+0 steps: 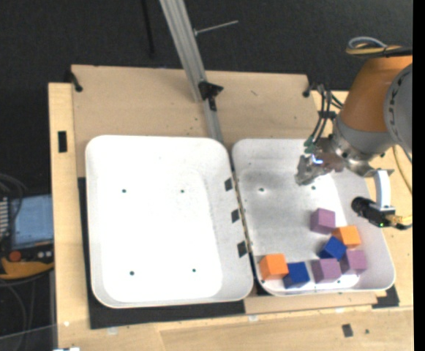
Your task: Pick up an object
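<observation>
Seven small blocks lie in the right bin [271,163] toward the lower right of the frame: three purple blocks [322,219], two orange blocks [273,265] and two blue blocks [296,274]. Above them the claw [309,168] hangs over bare bin floor, well apart from them; whether it is open or closed cannot be told.

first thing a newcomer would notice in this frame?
The cluster of blocks, orange, blue and purple, crowded into the near corner of the right bin. Next, the arm's orange band at the right, with the gripper over that bin's far part, apart from the blocks. The left bin is a broad white blank beside it.
</observation>
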Controlling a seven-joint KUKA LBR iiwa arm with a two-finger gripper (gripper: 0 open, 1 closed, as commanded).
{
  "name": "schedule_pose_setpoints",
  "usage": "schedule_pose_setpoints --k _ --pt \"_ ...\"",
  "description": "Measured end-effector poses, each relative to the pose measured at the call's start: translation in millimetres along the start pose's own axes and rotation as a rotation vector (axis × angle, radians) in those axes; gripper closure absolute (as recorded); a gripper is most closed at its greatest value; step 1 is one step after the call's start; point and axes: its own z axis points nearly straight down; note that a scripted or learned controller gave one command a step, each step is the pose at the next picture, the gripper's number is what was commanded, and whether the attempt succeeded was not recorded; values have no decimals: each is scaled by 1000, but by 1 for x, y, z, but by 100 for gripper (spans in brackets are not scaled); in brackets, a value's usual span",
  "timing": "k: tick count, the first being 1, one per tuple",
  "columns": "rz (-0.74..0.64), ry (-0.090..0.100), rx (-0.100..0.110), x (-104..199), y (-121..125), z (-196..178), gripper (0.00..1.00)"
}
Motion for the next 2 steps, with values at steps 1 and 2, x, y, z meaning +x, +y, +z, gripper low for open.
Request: schedule_pose_setpoints --k 1,2 --pt "1 0 0 -2 2 -55 100" --pt "-3 4 6 57 -7 -63 100"
